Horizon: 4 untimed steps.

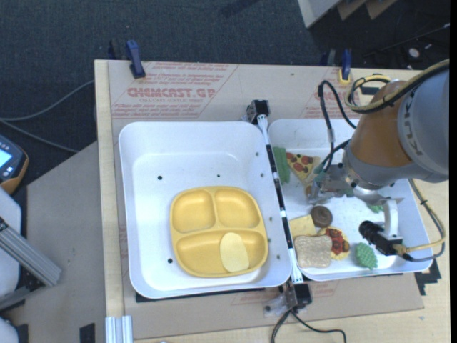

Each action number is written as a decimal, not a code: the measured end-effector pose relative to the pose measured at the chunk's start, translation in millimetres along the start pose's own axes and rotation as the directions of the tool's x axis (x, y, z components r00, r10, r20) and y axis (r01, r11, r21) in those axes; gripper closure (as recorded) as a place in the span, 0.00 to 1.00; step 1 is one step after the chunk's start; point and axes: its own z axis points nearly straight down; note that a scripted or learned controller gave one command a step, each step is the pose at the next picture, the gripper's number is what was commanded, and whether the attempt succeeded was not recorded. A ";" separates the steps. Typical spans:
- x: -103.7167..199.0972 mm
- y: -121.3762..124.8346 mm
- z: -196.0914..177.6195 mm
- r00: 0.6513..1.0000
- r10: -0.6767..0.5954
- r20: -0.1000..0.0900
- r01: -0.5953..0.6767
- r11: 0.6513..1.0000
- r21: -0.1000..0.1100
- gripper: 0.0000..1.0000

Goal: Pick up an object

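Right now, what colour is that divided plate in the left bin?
Yellow; the divided plate shows best in the camera view, with a paler oval piece in it.

Red print "CHEMCAST GP" on the brown board (171, 91) under the bins

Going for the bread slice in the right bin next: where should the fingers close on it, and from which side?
Judging from above, the bread slice lies flat in the right bin, near its front-left corner. Descend vertically and pinch across its front and back edges; its left edge hugs the bin wall and the toy food crowds its right.
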 end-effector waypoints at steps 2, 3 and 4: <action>-0.6 -45.0 11.2 1.000 0.001 -0.001 -0.001 1.000 0.007 0.00; -9.7 -55.6 10.4 1.000 0.000 -0.001 0.000 1.000 0.003 0.00; 1.4 -67.2 10.4 1.000 0.000 -0.001 0.000 1.000 0.003 0.00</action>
